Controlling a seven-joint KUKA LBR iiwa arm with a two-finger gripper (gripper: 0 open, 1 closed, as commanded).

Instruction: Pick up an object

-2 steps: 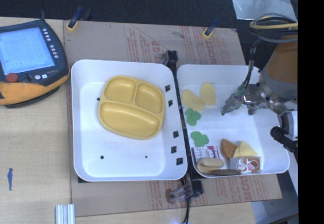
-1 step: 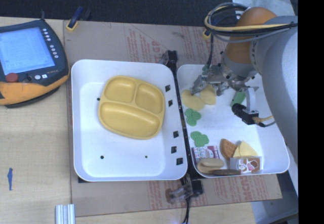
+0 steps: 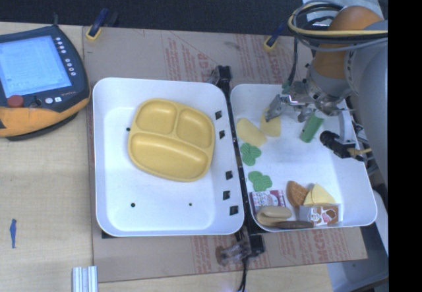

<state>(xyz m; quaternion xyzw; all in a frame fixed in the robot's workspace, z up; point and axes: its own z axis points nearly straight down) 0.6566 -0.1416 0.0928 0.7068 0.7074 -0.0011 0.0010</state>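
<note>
The left bin (image 3: 105,152) holds a yellow plate (image 3: 173,139). The right bin (image 3: 353,185) holds toy food (image 3: 290,202) and a green block (image 3: 311,128). The gripper (image 3: 290,107) hangs above it, fingers spread, holding nothing.

Right bin (image 3: 349,182): two pale yellow pieces (image 3: 254,131) lie in its upper left, with a green cylinder (image 3: 311,128) tilted to their right. Two green leafy pieces (image 3: 250,153) lie along the left wall, one below the other. In the lower part of the bin sit a small printed carton (image 3: 273,198), a tan bun-shaped item (image 3: 273,214), a brown piece (image 3: 297,192), a yellow wedge (image 3: 320,194) and a second carton (image 3: 326,214), close-packed.
</note>
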